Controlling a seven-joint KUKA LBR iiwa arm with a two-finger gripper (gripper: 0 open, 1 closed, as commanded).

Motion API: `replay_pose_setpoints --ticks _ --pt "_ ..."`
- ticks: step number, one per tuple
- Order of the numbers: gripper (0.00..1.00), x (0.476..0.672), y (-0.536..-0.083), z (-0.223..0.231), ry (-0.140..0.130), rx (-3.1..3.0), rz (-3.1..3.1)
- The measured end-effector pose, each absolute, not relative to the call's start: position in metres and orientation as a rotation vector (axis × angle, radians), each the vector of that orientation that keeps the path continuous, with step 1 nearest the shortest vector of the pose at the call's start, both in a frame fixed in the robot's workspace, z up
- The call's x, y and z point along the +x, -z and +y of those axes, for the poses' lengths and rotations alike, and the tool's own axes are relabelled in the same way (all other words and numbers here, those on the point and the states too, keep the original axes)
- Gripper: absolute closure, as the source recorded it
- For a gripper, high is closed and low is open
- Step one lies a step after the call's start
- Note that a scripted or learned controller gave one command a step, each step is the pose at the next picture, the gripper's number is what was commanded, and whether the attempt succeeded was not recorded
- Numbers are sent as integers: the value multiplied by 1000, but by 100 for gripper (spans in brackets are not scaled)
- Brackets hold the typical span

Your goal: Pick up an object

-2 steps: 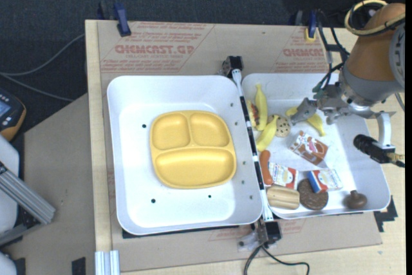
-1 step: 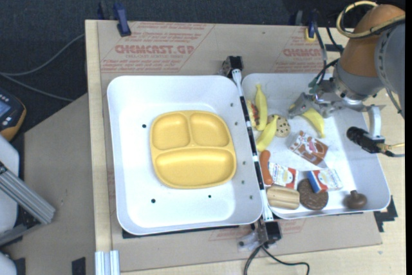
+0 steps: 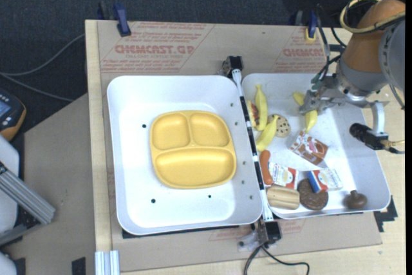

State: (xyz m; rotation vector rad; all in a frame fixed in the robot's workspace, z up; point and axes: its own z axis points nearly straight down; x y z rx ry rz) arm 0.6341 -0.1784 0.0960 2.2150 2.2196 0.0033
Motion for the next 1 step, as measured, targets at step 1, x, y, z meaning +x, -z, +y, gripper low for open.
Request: replay_pose_setpoints --ticks 1 --pt "100 547 -190 -83 -9 2214 2231"
